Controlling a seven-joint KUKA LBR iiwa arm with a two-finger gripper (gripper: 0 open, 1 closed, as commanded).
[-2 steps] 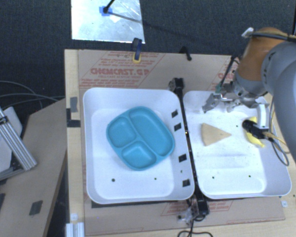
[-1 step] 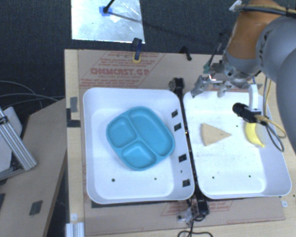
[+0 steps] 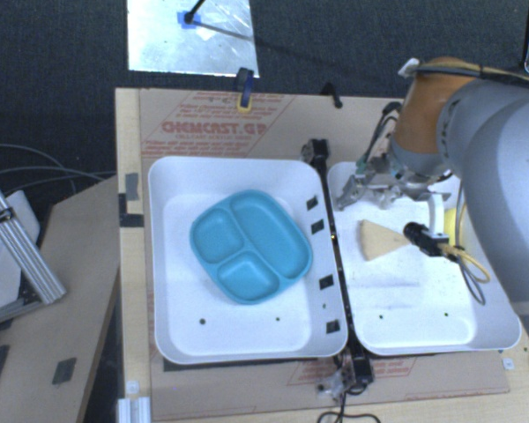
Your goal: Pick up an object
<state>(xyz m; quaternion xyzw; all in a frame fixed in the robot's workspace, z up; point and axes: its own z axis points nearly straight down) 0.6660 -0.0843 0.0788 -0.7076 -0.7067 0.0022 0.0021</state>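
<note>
Blue tray [image 3: 249, 244], w/ three compartments, lies flat mid left bin [image 3: 172, 324]. Tan wedge [image 3: 381, 238] lies in right bin [image 3: 423, 329], toward its far left. Gripper [image 3: 357, 188] hangs low at right bin's far-left corner, just beyond wedge; can't tell its state. Arm [image 3: 485, 139] comes in from right.

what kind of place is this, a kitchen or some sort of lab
Most likely a robotics lab, not a kitchen: a grey robot arm reaches over two white bins on a cardboard-covered bench, with loose cables and an aluminium frame beside it.
</note>
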